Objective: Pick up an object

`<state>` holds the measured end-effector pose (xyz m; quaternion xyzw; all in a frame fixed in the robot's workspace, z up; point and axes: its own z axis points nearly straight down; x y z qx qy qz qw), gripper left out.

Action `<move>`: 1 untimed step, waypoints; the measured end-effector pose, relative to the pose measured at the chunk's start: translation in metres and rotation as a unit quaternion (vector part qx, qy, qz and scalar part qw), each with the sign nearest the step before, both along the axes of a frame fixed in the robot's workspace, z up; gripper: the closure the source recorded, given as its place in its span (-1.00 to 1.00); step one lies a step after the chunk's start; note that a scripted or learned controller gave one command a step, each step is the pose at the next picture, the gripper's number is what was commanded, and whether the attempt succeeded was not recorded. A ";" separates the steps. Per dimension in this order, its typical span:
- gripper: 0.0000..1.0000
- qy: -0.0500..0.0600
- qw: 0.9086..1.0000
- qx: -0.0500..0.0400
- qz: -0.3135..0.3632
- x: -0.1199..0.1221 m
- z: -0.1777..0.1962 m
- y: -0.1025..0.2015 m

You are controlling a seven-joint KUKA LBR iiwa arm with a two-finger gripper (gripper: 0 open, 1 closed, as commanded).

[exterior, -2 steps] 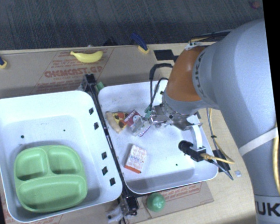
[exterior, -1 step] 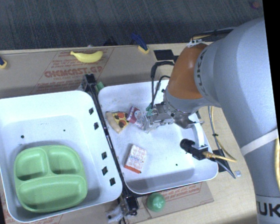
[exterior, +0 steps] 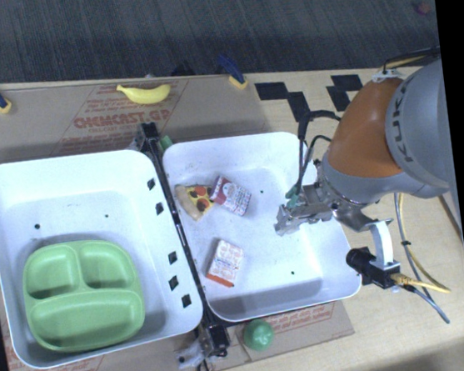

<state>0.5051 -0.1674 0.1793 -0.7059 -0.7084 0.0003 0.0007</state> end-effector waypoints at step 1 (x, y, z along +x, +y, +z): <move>1.00 -0.001 1.000 0.000 0.000 -0.015 0.022 0.004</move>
